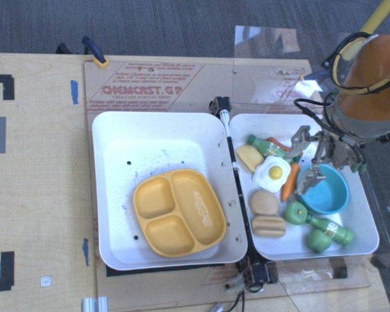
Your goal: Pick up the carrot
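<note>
Yellow divided plate [179, 218] sits far left of the pincer [316, 153], glossy moulded plastic, three wells, in the left bin [110, 174]. Closer in, right bin [367, 233]: tan bun [264, 203], hot dog [268, 225], fried egg [273, 172]. Carrot [288, 181] lies just left of and below the pincer, wedged between egg and blue bowl [326, 190]. Probably light, rigid, slick toy plastic; best pinched across its mid-body, since the taper could squirt out. Pincer state: cannot tell, nothing visibly between its tips.
</note>
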